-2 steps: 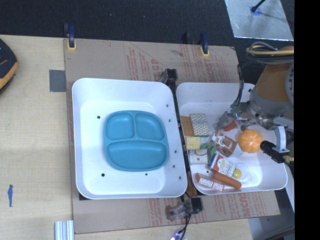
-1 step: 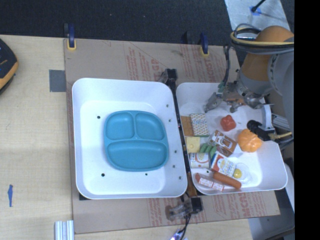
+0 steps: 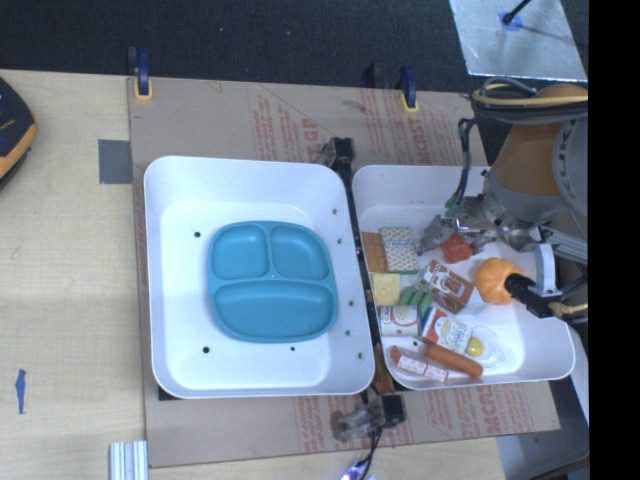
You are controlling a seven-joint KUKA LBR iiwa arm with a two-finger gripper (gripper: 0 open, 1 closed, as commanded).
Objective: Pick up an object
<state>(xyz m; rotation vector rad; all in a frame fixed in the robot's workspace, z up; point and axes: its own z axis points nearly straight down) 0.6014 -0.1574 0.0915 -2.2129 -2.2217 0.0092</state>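
The right bin (image 3: 545, 353) holds a pile of toy food. In it are an orange (image 3: 494, 279), a red sausage (image 3: 452, 359), a brown snack packet (image 3: 448, 286), a checked cracker (image 3: 398, 248), a yellow block (image 3: 386, 290) and a small red piece (image 3: 457, 250). My gripper (image 3: 450, 232) hangs low over the bin's upper middle, directly above the red piece and just left of the orange. The grey wrist and orange band hide the bin's upper right corner. I see nothing lifted clear of the pile.
The left bin (image 3: 170, 268) carries a blue divided plate (image 3: 272, 279). A brown bread slice (image 3: 373, 253) and flat printed packets (image 3: 452, 334) lie along the right bin's left wall and front. Clamps stand at the seam between the bins.
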